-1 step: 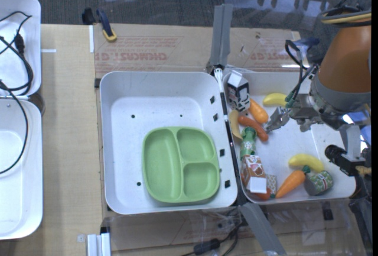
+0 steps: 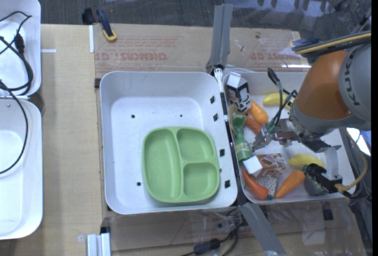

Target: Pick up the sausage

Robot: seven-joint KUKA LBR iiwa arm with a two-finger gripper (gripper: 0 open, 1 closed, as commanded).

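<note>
Reaching leftward, arm [image 2: 331, 95] over right bin [image 2: 336, 195].

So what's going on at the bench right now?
The arm is reaching into the right bin, with its gripper low among a pile of toy food. I can't tell whether it has hold of anything. The left bin holds a green divided plate.

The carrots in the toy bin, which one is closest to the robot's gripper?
The carrot near the bin's back, beside the green bottle, lies closest to the gripper. The other carrot lies at the front edge, below the snack packet.
</note>
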